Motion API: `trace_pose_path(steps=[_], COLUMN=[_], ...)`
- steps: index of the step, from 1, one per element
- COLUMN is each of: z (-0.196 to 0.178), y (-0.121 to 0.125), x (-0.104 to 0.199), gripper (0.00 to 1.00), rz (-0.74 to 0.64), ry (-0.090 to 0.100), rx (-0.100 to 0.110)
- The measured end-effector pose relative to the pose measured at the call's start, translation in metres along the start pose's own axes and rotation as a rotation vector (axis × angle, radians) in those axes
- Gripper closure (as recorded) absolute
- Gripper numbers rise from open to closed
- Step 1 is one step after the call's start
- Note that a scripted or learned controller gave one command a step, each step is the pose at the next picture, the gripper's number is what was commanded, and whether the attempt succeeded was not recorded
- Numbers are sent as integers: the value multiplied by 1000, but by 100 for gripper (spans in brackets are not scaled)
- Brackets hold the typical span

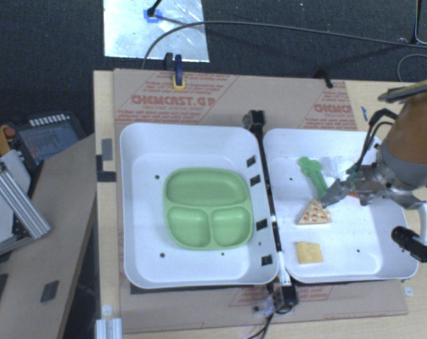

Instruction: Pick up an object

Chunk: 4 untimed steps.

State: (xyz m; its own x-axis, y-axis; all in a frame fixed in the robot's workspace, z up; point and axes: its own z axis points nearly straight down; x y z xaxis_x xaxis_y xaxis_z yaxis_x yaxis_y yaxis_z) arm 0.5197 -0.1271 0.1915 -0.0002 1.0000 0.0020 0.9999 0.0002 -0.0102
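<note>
Over the right bin: gripper [331, 195], fingertips low between the green toy and the pizza slice; finger state cannot be determined.
Right bin [355, 263]: green toy [312, 174] at centre; pizza slice [314, 214] just below it; yellow cheese block [309, 252] nearest the front wall.
Left bin [150, 154]: green divided plate [205, 207], centred.

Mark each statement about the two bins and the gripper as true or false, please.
1. The green divided plate lies in the left bin. True.
2. The pizza slice toy lies on the plate. False: it lies on the right bin floor.
3. The gripper is above the right bin. True.
4. The yellow cheese piece touches the green toy. False: they lie apart, with the pizza slice toy between them.
</note>
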Motion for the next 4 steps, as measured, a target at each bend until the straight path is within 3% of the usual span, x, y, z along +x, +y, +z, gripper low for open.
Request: trace_pose_path(steps=[1, 3, 4], z=[-5, 82, 103], y=[3, 3, 6], x=[0, -6, -5], gripper=[0, 0, 0], rz=[-3, -1, -2], ry=[-2, -1, 3], rx=[-11, -8, -14])
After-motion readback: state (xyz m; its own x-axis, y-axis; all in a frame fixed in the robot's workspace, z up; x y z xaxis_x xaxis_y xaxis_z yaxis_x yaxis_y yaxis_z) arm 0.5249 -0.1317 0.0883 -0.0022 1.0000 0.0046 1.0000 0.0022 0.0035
